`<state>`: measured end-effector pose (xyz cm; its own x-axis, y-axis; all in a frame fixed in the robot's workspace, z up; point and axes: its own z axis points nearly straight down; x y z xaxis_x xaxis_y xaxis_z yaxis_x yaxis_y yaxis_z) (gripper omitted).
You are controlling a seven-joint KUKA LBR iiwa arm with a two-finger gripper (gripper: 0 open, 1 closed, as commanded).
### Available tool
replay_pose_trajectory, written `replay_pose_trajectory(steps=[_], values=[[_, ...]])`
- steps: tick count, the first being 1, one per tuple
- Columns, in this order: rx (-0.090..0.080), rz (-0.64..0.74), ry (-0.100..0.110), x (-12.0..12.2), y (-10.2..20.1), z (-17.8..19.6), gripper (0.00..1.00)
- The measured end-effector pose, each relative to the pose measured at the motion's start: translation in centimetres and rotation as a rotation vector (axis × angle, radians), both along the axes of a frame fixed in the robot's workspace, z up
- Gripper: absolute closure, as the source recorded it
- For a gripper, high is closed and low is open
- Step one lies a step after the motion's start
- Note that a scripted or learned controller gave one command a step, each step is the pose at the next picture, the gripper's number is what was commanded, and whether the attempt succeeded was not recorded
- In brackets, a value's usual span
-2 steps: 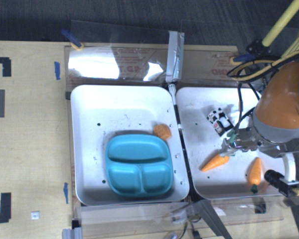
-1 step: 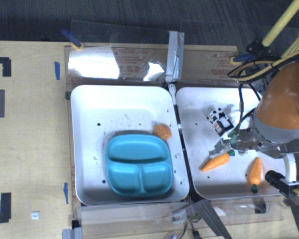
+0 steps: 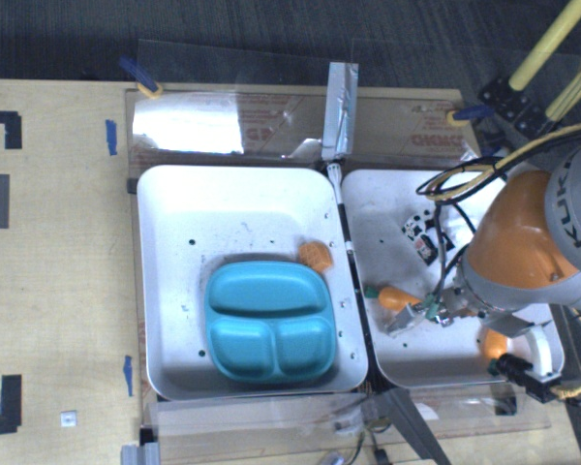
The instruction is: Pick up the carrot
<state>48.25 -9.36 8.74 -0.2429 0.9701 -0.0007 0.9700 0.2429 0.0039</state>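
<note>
Looming nearest the lens and reaching in from the right: the grey arm (image 3: 567,187), showing its orange band (image 3: 521,238) and hanging over the right bin (image 3: 378,201). Trailing a bundle of cables (image 3: 465,177) across that bin's far right corner. Ending in the gripper (image 3: 418,314), hovering low over the middle of the right bin, pointing toward the divider between the two bins. Not managing to read its grip from this slant: too small and cluttered to tell whether spread or closed, or whether clamping anything.

Finding the carrot (image 3: 398,298) in the right bin, lying on the white floor near the left wall, just beside the gripper's tip and possibly touching it; showing a green end toward the divider. Noticing a small black-and-white object (image 3: 420,236) farther back in the same bin, apart from the carrot. Spotting another orange piece (image 3: 495,343) near the bin's front right, partly tucked under the arm.

Turning to the left bin (image 3: 165,260): holding a teal divided plate (image 3: 271,320), sitting toward the front, with a round orange item (image 3: 316,255) resting just beside its far right corner. Catching a yellow pole (image 3: 562,29) slanting across the top right corner, beyond the bench.
</note>
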Motion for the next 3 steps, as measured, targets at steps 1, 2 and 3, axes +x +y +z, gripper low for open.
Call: replay_pose_trajectory(steps=[1,2,3], values=[[-0.002,-0.004,-0.004,5.4,-1.5,0.0,0.00],[-0.003,-0.003,-0.010,5.5,-1.4,1.1,1.00],[0.000,-0.278,0.003,7.2,3.3,9.7,1.00]])
